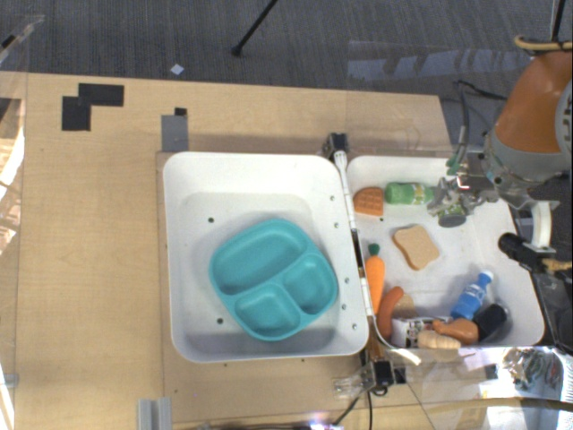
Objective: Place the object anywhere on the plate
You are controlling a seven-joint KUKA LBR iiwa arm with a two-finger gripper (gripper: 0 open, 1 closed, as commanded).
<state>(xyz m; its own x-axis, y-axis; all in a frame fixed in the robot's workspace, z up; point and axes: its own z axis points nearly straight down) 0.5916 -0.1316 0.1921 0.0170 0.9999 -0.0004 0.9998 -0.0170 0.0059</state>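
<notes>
Toys piled at the bin's (537, 325) near edge aside, the gripper (450, 202), grip state unreadable, hovers just right of the green bottle (409, 193), seemingly light, smooth plastic best pinched across its middle.

My arm (537, 106) is grey with an orange band. A teal plate (273, 279) sits in a white bin (192, 240). Nearby: an orange carrot (375, 276), tan bread slice (416, 245), green bottle (407, 193), blue bottle (472, 296).

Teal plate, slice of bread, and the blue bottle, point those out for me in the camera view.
Teal plate (235, 260): camera view, floor of its large compartment.
Slice of bread (416, 245): camera view, middle of its tan face.
Blue bottle (470, 297): camera view, middle of its body.
</notes>
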